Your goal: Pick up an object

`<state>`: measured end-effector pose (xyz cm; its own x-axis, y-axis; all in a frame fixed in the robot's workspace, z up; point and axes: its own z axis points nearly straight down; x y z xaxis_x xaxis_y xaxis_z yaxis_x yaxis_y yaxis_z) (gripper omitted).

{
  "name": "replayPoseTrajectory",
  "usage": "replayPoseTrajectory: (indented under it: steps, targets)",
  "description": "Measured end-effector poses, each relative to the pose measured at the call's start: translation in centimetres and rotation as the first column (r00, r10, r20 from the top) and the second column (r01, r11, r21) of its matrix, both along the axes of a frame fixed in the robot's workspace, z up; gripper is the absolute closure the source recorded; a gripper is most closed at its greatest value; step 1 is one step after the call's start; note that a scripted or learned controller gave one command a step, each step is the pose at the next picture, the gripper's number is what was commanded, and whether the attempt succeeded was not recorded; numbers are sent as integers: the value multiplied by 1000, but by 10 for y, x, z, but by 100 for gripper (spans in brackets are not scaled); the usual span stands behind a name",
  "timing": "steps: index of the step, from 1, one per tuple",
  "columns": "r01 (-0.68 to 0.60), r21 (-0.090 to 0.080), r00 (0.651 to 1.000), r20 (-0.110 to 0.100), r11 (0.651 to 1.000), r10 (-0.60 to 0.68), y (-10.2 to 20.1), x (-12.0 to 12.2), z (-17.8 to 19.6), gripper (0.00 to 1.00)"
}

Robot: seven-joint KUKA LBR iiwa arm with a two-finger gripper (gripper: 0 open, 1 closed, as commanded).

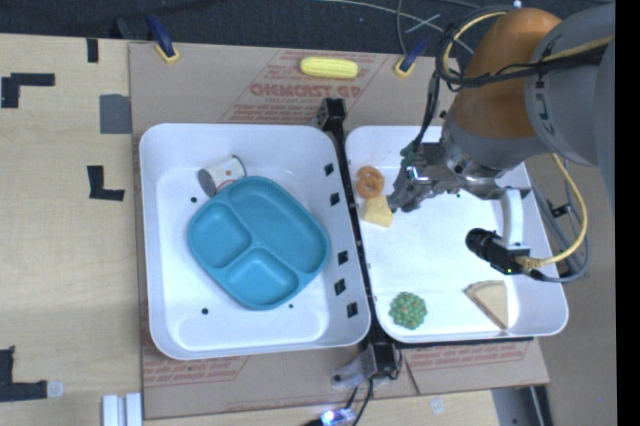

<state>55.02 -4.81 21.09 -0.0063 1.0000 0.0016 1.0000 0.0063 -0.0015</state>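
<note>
Camera view: the gripper [408, 192] hangs over the right bin [450, 319]; whether it is open or closed, I cannot tell. Just beside it lie a pretzel [370, 181] and a cheese wedge [377, 212]. Nearer the front sit broccoli [408, 310] and a sandwich slice [490, 301]. The left bin [160, 214] holds a blue tray [257, 241] and a small cup [220, 176]. A corn cob [328, 67] rests on printed cardboard [250, 89]; its red lettering is unreadable.

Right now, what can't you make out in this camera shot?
- Gripper: too dark and small to judge, part hidden by the arm's wrist.
- White cup: partly covered by the blue plate.
- Right bin: its upper part is hidden behind the arm.
</note>
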Motion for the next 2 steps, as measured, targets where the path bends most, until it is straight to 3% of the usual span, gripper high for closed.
replayPoseTrajectory:
  steps: [2]
  targets:
    - [-1, 0, 1000, -1, 1000, 1, 122, -10, 4, 100]
